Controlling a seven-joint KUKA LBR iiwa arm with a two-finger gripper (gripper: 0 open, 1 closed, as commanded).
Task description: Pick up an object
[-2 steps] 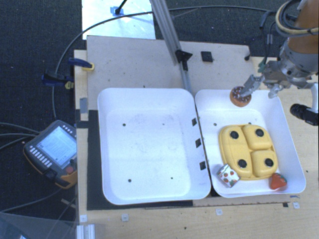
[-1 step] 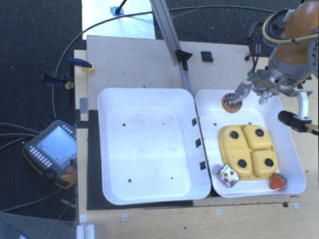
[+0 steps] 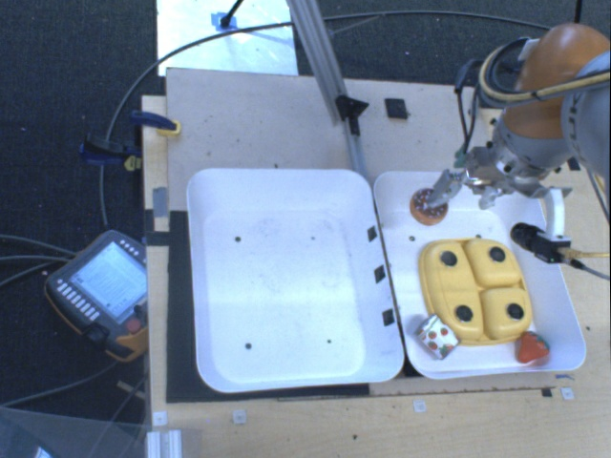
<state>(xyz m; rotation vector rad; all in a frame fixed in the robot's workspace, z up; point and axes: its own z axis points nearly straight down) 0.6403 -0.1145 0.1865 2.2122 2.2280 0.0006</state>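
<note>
Hovered at the back-left corner of the right-hand shallow white bin (image 3: 573,351): metal two-finger gripper (image 3: 439,197), fingertips at or just above a small round brown doughnut-like toy with pale speckles (image 3: 429,208). Impossible to tell whether the jaws stood wide or narrow, or whether anything was gripped. Reached in from the right edge of the bench: grey arm with orange band (image 3: 563,60).

Lay near the bin's middle, toward its front: a yellow moulded plastic block with four rounded lobes, each with a dark hole (image 3: 477,289). Touched its front-left corner: a small white die-like cube with coloured spots (image 3: 437,337). Rested at the bin's front-right corner: a small red strawberry-shaped toy (image 3: 533,348).

Judged the likeliest target: the round brown toy. Advisable for a clean pick: centre over it, straddle its rim, descend straight, close firmly, keep clear of the bin wall just beside it.

Sat alongside, to the left: second shallow white bin (image 3: 205,198).
</note>
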